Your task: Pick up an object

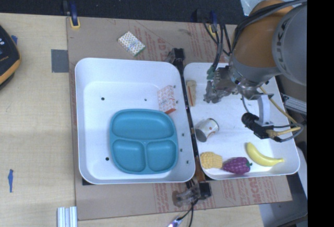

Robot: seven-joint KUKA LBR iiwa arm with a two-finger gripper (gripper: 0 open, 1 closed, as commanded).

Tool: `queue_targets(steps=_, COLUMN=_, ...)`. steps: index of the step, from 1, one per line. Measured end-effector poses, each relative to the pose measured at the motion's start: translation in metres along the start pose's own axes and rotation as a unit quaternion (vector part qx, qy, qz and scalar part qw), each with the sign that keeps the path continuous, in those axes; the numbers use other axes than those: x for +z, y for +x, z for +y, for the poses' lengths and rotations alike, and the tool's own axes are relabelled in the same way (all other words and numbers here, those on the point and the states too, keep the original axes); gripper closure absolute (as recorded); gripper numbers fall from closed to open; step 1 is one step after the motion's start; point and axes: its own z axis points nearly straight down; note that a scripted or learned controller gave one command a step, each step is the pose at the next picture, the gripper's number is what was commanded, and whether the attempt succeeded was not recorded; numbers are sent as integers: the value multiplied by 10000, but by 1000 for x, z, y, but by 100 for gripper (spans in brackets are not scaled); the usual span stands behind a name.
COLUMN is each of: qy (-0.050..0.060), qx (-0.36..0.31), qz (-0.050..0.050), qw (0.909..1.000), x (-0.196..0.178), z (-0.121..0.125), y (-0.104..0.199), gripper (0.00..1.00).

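You see two white bins: the left bin [88,116] carries a teal divided plate [143,140] and, at the plate's one o'clock, a white packet with red-orange print [167,98]. In the right bin [229,116], a yellow banana [262,155] lies at five o'clock, a purple bunch of grapes [236,165] and a yellow corn cob [211,159] at six, a silver can [206,128] near the centre. The arm [271,38] is grey with an orange band; its claw [215,90] looks dark grey. The surface [31,116] is pale wood, with a brown cardboard sheet [156,38] bearing a white packet with green pattern [131,43].

Even light, soft focus (slightly grainy)
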Motion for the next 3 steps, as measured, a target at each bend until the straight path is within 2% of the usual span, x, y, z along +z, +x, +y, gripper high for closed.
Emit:
queue_targets(steps=1, qy=0, qx=7, qz=5, qw=10000, x=-6, z=53, y=59, gripper=100)
queue_targets(steps=2, qy=1, qx=4, qz=5, qw=10000, x=0, z=79, y=106, gripper=100)
queue_targets(steps=3, qy=8, qx=11, qz=-5, qw=10000, x=-10, z=13, y=117, gripper=100)
